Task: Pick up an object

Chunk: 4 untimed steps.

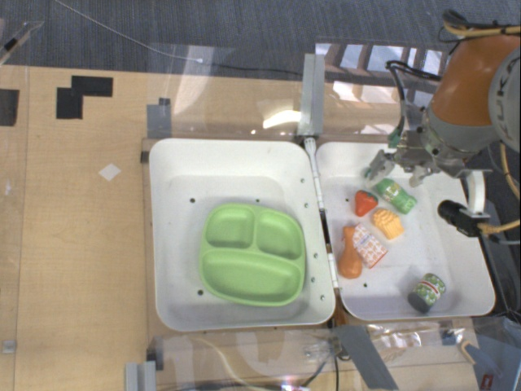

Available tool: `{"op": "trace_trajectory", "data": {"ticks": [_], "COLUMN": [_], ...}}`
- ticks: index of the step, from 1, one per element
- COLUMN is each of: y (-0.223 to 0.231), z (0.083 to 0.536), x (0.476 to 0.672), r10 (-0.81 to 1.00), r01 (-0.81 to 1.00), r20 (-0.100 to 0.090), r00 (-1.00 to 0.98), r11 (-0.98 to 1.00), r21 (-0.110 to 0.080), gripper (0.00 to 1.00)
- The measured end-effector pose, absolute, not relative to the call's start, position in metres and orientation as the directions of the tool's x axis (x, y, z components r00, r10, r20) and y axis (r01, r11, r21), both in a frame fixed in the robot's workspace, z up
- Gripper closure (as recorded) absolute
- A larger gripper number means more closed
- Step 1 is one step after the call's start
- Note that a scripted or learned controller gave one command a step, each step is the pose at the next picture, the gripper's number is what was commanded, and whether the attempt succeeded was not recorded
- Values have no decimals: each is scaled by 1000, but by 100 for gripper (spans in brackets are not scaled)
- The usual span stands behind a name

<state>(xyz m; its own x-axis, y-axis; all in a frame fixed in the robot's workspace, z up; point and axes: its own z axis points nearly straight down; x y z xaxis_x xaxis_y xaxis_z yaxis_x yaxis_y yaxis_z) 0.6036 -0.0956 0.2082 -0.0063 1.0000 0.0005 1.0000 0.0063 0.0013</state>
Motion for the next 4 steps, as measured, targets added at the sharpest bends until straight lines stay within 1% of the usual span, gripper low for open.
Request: {"op": "trace_trajectory", "data": {"ticks": [1,2,3,4], "y": [-162,-147,-129,-127], "z": [113,90,92,104], "x": [591,632,599,602], "r10": [1000,1000,1000,1000], "r01": [1000,1000,1000,1000], "r20": [-1,-2,-2,1], "r00": [-3,-7,-3,-4], "r11": [3,7,3,4], "r21": [4,15,16,22], "gripper": [0,0,0,100]}}
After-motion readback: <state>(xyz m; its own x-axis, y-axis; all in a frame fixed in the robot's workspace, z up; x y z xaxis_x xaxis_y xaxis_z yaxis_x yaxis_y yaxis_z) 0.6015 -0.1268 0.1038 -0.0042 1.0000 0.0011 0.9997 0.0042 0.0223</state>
